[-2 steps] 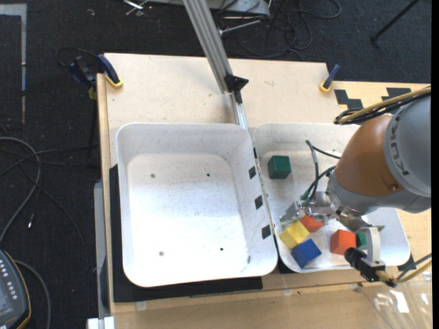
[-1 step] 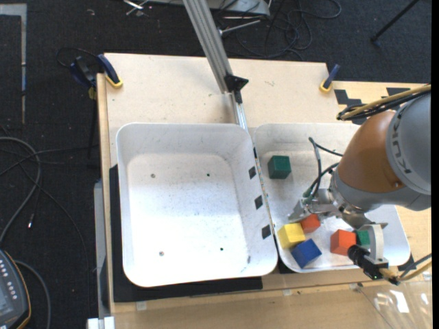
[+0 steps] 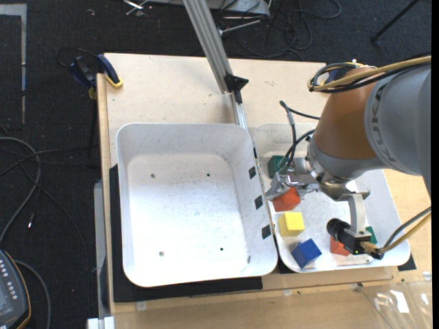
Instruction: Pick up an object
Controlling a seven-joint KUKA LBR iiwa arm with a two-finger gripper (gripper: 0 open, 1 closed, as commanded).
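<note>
Claw (image 3: pixel 282 184) down in right bin (image 3: pixel 394 204), can't tell its state from here; orange block (image 3: pixel 287 200) touching it, yellow block (image 3: pixel 293 223) just below.

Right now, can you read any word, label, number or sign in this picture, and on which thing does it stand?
None can be read.
The black tabs on the wall between the two bins carry no print that I can make out.
The yellow block and blue block have plain faces.

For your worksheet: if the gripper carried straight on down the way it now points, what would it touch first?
Probably the orange-red block in the right bin: the gripper hangs just above it, pointing down. Depth is unclear from this slanted view.
</note>
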